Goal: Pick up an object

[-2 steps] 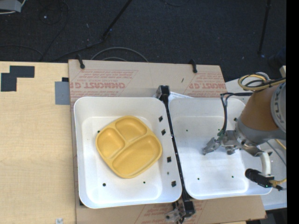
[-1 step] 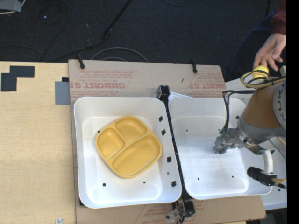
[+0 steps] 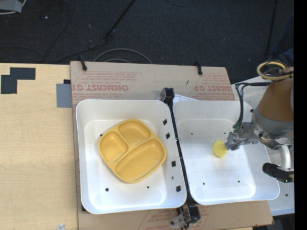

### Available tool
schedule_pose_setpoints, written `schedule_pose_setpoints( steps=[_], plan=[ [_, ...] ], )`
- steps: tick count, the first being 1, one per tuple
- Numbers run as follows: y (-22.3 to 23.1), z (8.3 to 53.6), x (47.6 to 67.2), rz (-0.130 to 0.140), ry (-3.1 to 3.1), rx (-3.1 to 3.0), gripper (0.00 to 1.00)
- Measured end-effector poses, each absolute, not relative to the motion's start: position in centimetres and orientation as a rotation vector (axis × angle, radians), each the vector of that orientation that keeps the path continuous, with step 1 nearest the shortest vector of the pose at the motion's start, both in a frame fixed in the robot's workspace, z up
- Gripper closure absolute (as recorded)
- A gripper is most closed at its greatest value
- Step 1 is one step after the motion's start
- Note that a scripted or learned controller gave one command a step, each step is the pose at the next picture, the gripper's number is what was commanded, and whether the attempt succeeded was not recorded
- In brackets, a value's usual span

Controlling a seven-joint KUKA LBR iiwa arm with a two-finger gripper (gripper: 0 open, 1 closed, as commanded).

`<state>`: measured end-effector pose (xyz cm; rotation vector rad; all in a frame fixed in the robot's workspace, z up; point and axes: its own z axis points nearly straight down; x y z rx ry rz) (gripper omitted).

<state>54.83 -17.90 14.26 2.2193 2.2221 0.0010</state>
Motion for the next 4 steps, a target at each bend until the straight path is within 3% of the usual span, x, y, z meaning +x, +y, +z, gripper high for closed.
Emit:
schedule_pose_setpoints(
  steps=[2, 4],
  plan=[
    [-18.6, 24.6, 54.4, 0.002, 2.221, 2.217, 1.00],
    [-7.2, 23.9, 54.5, -0.002, 2.230, 2.219, 1.00]
  ],
)
